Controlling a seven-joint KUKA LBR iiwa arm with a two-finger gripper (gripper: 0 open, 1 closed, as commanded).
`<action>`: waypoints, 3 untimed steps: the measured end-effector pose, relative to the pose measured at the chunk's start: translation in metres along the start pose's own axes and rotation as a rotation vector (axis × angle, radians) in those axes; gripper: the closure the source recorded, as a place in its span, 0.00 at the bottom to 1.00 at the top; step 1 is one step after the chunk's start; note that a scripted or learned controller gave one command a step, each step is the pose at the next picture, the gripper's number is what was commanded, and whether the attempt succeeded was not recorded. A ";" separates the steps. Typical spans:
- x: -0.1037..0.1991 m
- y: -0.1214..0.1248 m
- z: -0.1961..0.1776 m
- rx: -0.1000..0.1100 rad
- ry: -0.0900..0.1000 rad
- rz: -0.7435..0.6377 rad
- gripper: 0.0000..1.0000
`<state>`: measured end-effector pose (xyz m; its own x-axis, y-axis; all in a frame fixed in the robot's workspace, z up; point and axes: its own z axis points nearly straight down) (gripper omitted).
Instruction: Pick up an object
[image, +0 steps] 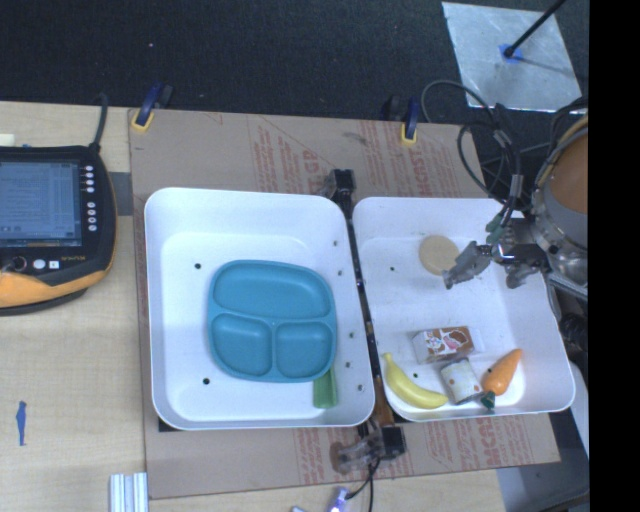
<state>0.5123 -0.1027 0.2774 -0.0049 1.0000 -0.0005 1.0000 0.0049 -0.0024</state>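
- Task status: nothing is lifted yet; every object lies in a bin, so the whole grasp and lift are left.
- Round flat tan disc (437, 253): upper part of the right white bin (400, 215), just left of the gripper (493, 266) and the nearest candidate.
- Gripper: two dark fingers spread apart, nothing between them, hovering over the right bin's upper right area.
- Small brown and white carton (442, 343): lower middle of the right bin, well below the gripper.
- Yellow banana (411, 385), small grey and white block (460, 380) and orange carrot (503, 370): along the right bin's bottom edge.
- Blue three-compartment plastic plate (272, 320): centre of the left white bin (170, 215), with a green strip (325, 388) at its lower right.
- Worktop (70, 380): carries a handheld control pendant (48, 225) at far left.
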 end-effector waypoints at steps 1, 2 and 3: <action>-0.014 0.044 0.089 0.005 -0.001 0.000 0.00; -0.034 0.100 0.187 0.003 -0.001 -0.001 0.00; -0.050 0.145 0.185 -0.001 0.001 0.000 0.00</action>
<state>0.6566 -0.1517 0.0924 -0.0049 1.0000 0.0000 1.0000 0.0049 -0.0019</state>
